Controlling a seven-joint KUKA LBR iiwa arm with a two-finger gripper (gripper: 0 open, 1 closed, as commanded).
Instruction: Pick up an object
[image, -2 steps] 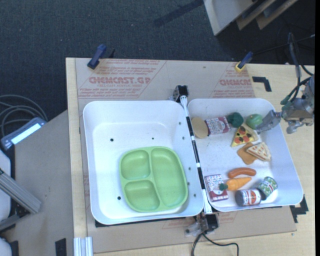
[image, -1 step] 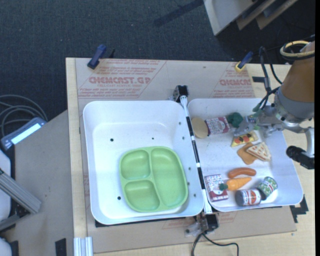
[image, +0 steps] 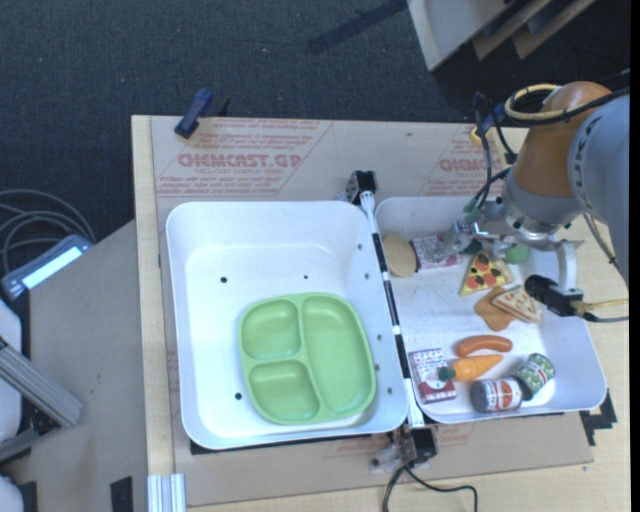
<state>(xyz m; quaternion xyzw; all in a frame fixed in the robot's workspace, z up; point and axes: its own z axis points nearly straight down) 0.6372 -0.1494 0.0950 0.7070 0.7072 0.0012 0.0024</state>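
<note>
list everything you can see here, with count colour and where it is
bins: 2, white, side by side on the bench
divided tray: 1, green, in the left bin
pizza slice: 1, yellow and red, right bin, upper part
sandwich piece: 1, tan and orange, right bin, middle
hot dog: 1, red-orange, right bin
carrot: 1, orange, below the hot dog
cans: 2, one dark with red, one green, right bin near edge
small carton: 1, red and white, right bin, near-left corner
round tan item: 1, right bin, far-left corner
clip: 1, blue, bench far-left corner
arm: 1, grey and orange, over the right bin

The bench board (image: 250, 150) reads "CHEMCAST GP" in red print.
</note>
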